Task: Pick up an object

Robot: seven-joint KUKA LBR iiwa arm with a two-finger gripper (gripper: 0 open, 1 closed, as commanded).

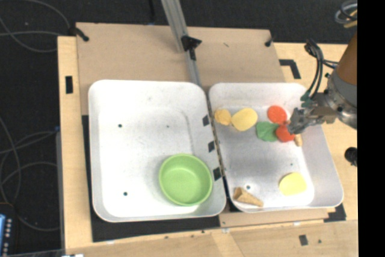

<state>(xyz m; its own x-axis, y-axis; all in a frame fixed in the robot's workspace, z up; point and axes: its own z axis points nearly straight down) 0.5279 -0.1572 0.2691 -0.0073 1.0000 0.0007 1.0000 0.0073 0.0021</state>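
The right bin (313,177) holds several small objects: a small yellow piece (222,117), a larger pale yellow lump (244,119), a green piece (265,130), an orange-red round piece (277,113), a red piece (284,135), a yellow disc (293,183) and a tan cone-shaped piece (248,196). My gripper (296,126) reaches in from the right and sits low at the red piece, right beside the green one. The fingers are dark and blurred against the objects.
The left bin (120,123) holds a green bowl (185,179) near its front right corner. A metal pole (171,3) rises from behind the bins at the middle. Cables hang along the arm at the right edge.
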